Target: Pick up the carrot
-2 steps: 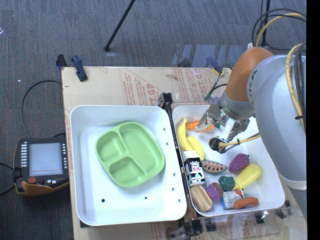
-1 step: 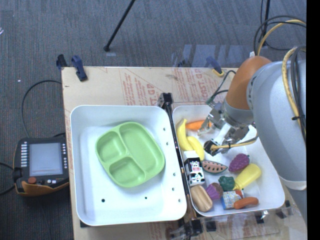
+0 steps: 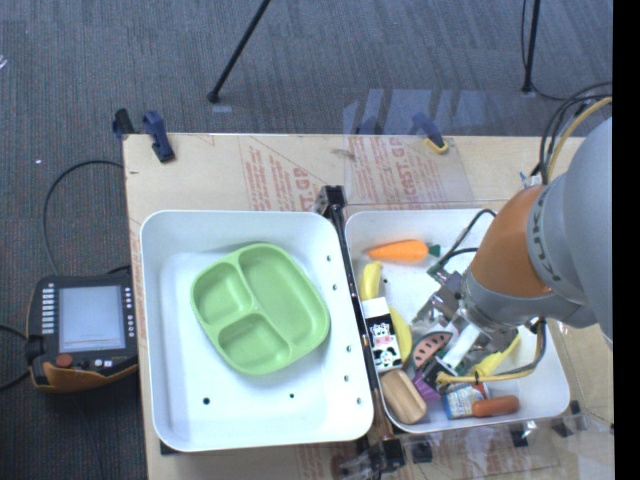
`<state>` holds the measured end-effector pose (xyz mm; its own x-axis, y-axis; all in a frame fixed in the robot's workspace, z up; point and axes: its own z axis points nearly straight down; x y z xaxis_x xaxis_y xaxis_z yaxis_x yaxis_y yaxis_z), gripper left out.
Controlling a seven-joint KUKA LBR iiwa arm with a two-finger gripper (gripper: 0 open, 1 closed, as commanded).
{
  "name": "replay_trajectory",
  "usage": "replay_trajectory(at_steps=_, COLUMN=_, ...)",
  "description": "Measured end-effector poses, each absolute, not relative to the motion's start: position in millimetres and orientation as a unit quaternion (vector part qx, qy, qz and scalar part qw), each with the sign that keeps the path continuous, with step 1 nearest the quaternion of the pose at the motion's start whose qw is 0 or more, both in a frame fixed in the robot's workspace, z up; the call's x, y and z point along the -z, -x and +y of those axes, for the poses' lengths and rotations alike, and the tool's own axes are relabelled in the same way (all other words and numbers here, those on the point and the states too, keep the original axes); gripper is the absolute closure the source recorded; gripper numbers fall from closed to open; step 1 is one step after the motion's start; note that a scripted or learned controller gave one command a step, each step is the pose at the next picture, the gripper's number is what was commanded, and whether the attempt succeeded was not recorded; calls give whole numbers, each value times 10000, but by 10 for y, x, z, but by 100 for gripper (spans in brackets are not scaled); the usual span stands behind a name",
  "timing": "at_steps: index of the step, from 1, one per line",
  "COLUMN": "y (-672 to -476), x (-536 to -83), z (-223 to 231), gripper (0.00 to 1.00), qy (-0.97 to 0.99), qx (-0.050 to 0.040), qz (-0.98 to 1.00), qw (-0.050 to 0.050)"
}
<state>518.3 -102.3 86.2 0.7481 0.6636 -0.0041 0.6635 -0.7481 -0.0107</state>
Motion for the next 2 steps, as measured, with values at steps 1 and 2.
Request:
replay_trajectory(at_steps=1, y=-5706, x=-857, z=-836, gripper=0, qy=9504, qx=-39, qz=-3108, qw=44)
replay_trajectory(at_steps=2, y=-6326, x=-855, z=-939, gripper=0, qy=9712, qx=-75, qz=-2381, qw=50)
